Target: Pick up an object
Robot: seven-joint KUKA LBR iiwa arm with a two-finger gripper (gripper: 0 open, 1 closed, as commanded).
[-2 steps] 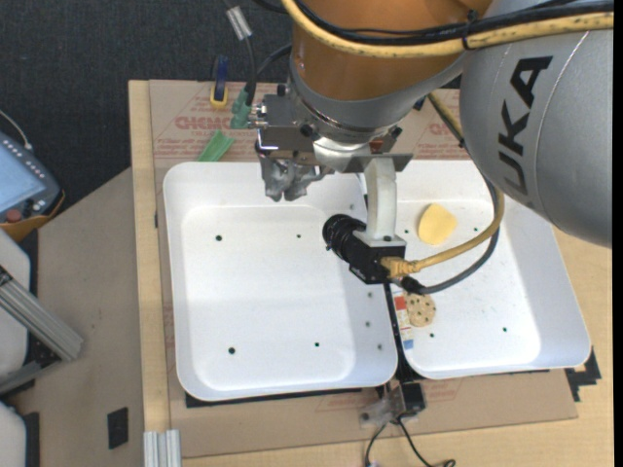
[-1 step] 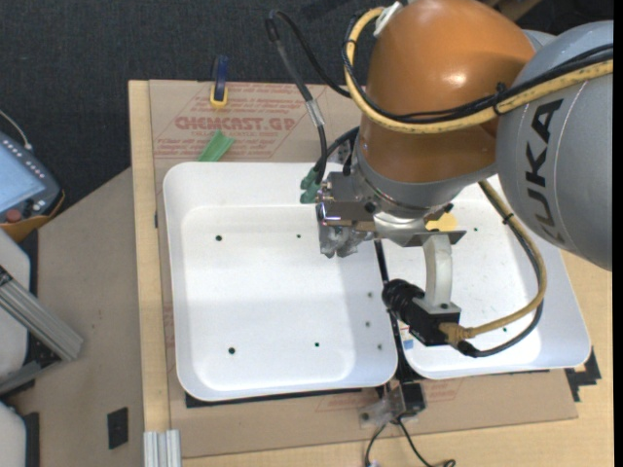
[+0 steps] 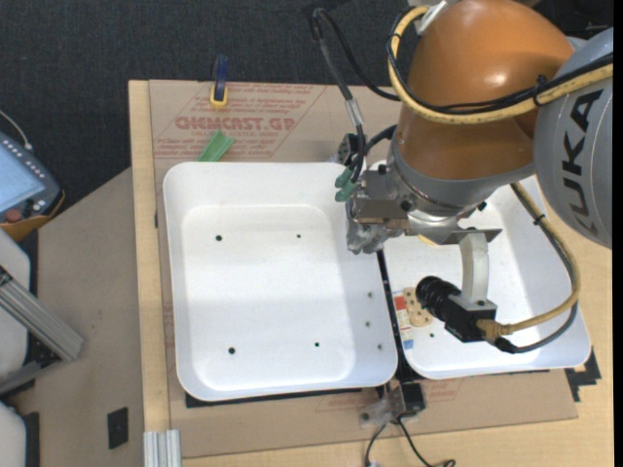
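1. Even, bright overhead light; the left bin (image 3: 258, 280) reads clean white, mildly blown out across its floor.
2. Soft highlight glare on the orange band (image 3: 477, 56) of the arm.
3. Arm casts a diffuse shadow over the right bin (image 3: 545, 290) and the seam between bins.
4. Dark floor (image 3: 97, 27) above the tabletop (image 3: 263, 115) is underexposed.
5. Focus fair; fine detail slightly soft, grainy.

Left bin (image 3: 195, 261) smooth white plastic, slight sheen. Right bin (image 3: 545, 290) same plastic. Bench board (image 3: 253, 115) matt brown cardboard with red print. Arm's orange band (image 3: 487, 56) glossy, smooth plastic shell; grey casing (image 3: 594, 154) semi-gloss. Wrist block (image 3: 375, 212) looks like bare dull metal. Cables (image 3: 336, 56) black rubbery, matt.
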